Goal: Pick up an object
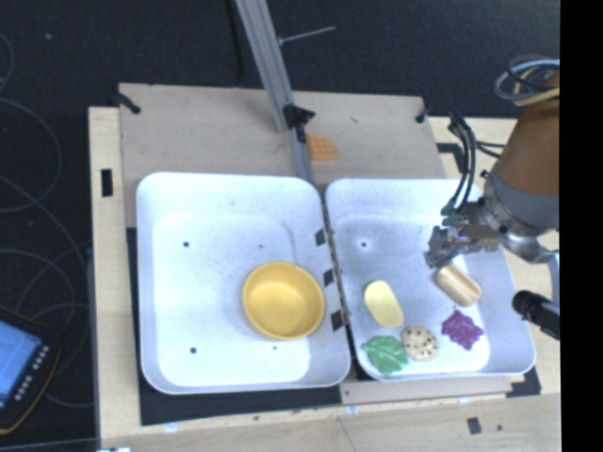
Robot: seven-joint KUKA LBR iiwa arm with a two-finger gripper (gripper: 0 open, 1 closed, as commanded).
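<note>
Dark floor surrounds a bench with two white bins. In the right bin point(429, 201), a tan cylinder point(458, 284) lies just below the gripper point(445, 250); it is judged light, rigid (likely plastic), best pinched across its middle. Finger spread cannot be told. The wrist hangs tilted from the right.
</note>
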